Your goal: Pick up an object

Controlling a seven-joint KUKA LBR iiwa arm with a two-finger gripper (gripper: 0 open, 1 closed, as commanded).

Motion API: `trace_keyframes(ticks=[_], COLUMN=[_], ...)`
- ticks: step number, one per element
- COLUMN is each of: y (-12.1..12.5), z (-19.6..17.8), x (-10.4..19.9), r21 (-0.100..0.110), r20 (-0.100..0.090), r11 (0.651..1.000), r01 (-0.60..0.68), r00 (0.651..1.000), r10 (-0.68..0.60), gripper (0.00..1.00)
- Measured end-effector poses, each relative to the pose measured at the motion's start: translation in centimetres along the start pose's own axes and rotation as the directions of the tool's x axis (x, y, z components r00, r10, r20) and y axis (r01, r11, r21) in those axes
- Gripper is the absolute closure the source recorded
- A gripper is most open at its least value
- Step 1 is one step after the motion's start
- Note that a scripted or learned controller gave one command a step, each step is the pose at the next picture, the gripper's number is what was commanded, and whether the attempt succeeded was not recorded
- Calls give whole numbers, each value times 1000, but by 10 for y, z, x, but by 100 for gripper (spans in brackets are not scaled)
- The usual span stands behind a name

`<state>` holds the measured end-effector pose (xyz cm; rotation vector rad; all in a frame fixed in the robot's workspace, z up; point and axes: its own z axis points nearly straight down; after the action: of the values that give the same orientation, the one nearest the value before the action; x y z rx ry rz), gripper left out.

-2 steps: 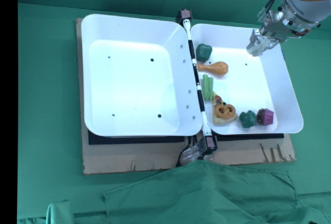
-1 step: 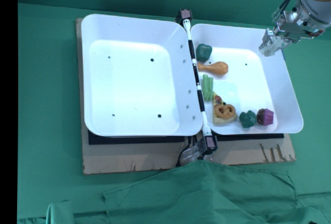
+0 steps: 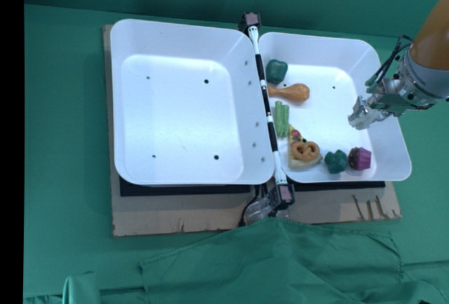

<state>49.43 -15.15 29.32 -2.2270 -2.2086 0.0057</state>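
Over the green-draped bench, I am hovering my gripper (image 3: 359,117), its grip unreadable, above the right bin's (image 3: 393,155) right edge, probably needing to descend toward the magenta toy (image 3: 360,158).

Quick count: two white bins, left bin (image 3: 184,109) and right bin (image 3: 349,60). Toy food in the right one: one dark green pepper (image 3: 276,70), one drumstick (image 3: 290,92), one bundle of green stalks (image 3: 281,119), one pretzel (image 3: 304,152), one green leafy lump (image 3: 335,161), broccoli maybe, and one magenta cupcake-looking thing (image 3: 359,158).
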Motion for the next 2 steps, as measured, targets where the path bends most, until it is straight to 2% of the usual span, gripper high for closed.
trace_keyframes(ticks=[1,2], y=[5,6], z=[-15,-27], x=[-1,-2], r21=[-17,-23], r20=[6,8], r11=[1000,1000], r01=[1,-2], r00=[1000,1000], r10=[-1,2], gripper=[100,100])
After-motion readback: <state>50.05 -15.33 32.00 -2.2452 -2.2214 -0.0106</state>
